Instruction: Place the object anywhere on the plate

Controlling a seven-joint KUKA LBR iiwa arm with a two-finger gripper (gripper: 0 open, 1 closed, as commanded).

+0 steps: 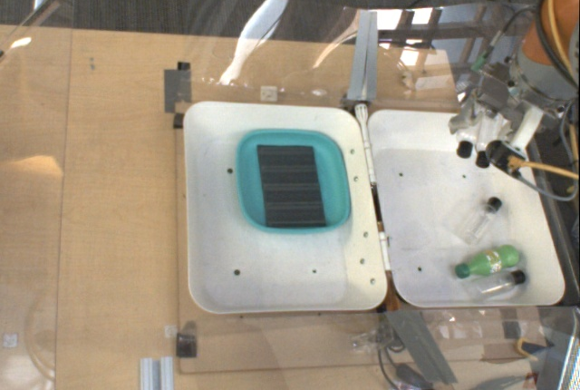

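Bottles: nearest me, at the lower right of the right bin (408, 198), I see a green bottle (488, 262) lying on its side, with a clear bottle (497, 285) touching it just below.
Third bottle: a second clear bottle with a dark cap (478, 219) lies a little further up the same bin, apart from the other two.
Plate: the teal plate (337, 189) sits in the left bin (208, 225), with a dark ribbed slab (291, 186) resting on its middle.
Tool: the tool (483, 152) hangs over the upper right of the right bin, above the bottles and touching none of them. I cannot tell whether it is open or closed, and I see nothing held in it.
Counter: the wooden counter (91, 198) carries both bins side by side.
Step in hand: I judge this the approach before the pick; nothing from the right bin is on the plate yet.
Next move: I would bring the tool down over one bottle, close across its body, lift it clear of the bin wall, carry it left and set it on the plate.
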